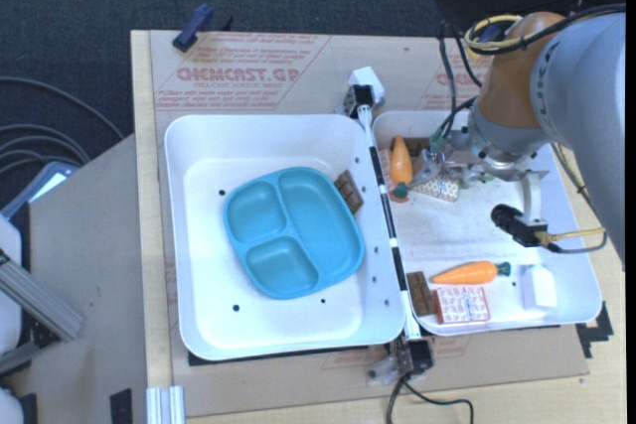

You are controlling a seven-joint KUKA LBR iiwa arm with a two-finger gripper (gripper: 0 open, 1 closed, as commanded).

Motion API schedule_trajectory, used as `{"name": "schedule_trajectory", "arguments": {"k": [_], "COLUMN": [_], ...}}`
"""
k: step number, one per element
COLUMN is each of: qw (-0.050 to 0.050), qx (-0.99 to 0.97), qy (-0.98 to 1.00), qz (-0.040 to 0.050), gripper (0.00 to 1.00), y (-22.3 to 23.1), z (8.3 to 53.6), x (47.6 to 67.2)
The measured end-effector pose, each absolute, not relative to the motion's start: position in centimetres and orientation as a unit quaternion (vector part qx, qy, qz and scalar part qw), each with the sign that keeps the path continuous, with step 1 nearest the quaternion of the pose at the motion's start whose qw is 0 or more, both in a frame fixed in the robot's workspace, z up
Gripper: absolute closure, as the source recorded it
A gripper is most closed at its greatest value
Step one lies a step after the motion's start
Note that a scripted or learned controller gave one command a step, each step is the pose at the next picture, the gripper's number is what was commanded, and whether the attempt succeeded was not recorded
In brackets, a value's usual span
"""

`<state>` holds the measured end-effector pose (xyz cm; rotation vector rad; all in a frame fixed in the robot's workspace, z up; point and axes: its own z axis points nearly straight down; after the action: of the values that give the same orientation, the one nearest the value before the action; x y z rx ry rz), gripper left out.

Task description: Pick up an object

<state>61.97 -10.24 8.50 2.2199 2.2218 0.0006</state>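
A: Pincer [434, 176] low in right bin [571, 298]; grip state impossible to tell.

B: Small carrot [399, 162] just left of pincer, touching divider. Best approached slowly, centred, clear of wall.

A blue clip [193, 27] lies at the counter's [248, 70] far left corner, with grey cables [40, 139] curling beyond its left edge.
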Motion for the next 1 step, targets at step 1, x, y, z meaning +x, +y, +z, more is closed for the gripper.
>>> {"name": "schedule_trajectory", "arguments": {"k": [1], "qw": [-0.011], "qx": [0.710], "qy": [0.704], "qz": [-0.0106], "gripper": [0.00], "y": [-9.90], "z": [8.07], "x": [65.51]}}
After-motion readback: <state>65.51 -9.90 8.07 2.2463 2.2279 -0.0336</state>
